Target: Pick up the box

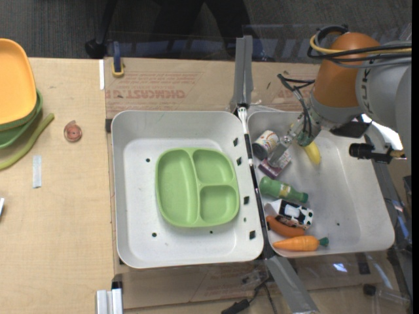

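Purple and white, the box (275, 165) lies in the right bin (353, 195) just below my gripper (292, 138) — near its tips, perhaps touching. Whether my grip is spread or closed I cannot tell. Beside my gripper sits a white can (264, 142) on one side, a banana (312, 153) on the other — a green bottle (283, 190) lies beyond the box.
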`<state>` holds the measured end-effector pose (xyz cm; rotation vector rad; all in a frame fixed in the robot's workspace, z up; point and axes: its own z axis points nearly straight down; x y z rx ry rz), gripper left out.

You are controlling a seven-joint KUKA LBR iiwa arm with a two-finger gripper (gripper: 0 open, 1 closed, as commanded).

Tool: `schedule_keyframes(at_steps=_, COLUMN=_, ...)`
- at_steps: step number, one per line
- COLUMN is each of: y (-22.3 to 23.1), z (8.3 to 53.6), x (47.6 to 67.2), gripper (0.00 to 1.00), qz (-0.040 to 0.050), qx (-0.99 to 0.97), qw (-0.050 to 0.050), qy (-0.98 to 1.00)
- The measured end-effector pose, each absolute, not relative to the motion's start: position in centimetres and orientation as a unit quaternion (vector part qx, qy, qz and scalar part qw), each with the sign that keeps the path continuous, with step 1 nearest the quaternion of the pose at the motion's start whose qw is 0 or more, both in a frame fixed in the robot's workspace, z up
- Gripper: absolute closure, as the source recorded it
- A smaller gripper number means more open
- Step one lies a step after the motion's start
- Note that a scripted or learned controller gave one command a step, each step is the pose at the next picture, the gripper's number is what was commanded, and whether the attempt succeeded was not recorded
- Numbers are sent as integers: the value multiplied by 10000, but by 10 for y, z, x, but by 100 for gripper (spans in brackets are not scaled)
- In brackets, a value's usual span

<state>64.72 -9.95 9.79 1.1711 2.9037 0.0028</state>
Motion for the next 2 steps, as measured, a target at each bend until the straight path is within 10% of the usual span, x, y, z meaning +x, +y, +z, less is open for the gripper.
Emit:
schedule_keyframes(at_steps=1, y=-100, z=99, x=627, gripper=0, qz=19, qx=3101, qw=69, qy=9507)
schedule_keyframes(at_steps=2, y=-101, z=110, x=628, gripper=100, qz=26, qx=3114, qw=105, qy=9502)
